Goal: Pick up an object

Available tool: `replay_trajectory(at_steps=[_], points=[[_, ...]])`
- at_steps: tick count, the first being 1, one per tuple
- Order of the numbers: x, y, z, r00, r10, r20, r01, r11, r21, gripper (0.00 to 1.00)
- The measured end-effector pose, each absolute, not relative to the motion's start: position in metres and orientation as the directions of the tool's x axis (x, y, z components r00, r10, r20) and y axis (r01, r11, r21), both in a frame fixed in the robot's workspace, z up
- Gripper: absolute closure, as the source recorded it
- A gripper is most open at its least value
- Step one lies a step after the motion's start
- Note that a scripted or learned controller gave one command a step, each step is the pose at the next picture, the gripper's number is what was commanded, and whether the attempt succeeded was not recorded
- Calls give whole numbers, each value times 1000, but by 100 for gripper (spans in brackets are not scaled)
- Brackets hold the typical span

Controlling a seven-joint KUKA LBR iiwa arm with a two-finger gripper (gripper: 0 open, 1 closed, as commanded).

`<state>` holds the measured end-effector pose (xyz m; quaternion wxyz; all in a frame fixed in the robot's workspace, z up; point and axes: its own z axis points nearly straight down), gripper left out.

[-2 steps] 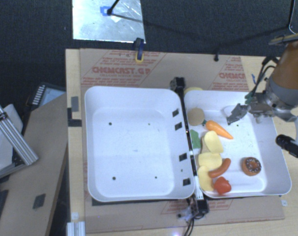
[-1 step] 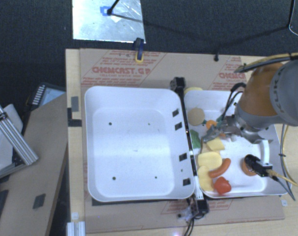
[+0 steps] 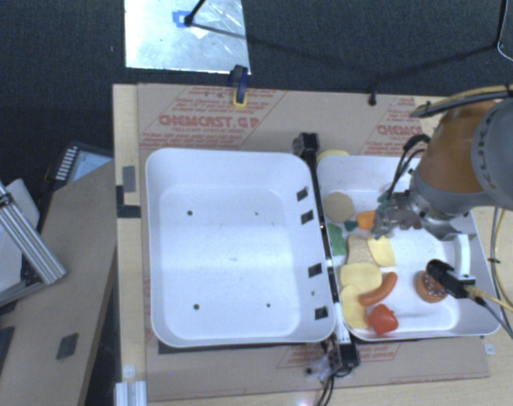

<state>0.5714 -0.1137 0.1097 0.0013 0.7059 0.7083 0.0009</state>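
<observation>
Aiming, by the look of it, at the small orange piece (image 3: 366,220), lying in the right bin (image 3: 459,318) on the far side of the sausage (image 3: 379,288) and just beside a green piece (image 3: 350,224). Hanging low over that spot with the gripper (image 3: 393,213), reaching in from the right of the sausage, probably to come down on the nearest loose thing. Not showing how wide open, nor anything held: cannot tell. Crowding around the sausage: a yellow wedge (image 3: 380,250) just beyond it, a red pepper (image 3: 383,320) just on its near side, a brown round (image 3: 426,287) to its right. Risking a nudge of the neighbours, packed this tightly. Leaving the left bin (image 3: 167,172), well left of the sausage, as a likely drop place.
</observation>
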Motion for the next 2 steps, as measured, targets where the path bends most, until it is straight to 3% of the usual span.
replay_trajectory(at_steps=[1, 2], points=[[485, -82, 85, -1, 1000, 1, 1000, 1, 1, 100], [579, -47, 192, -11, 1000, -1, 1000, 11, 19, 100]])
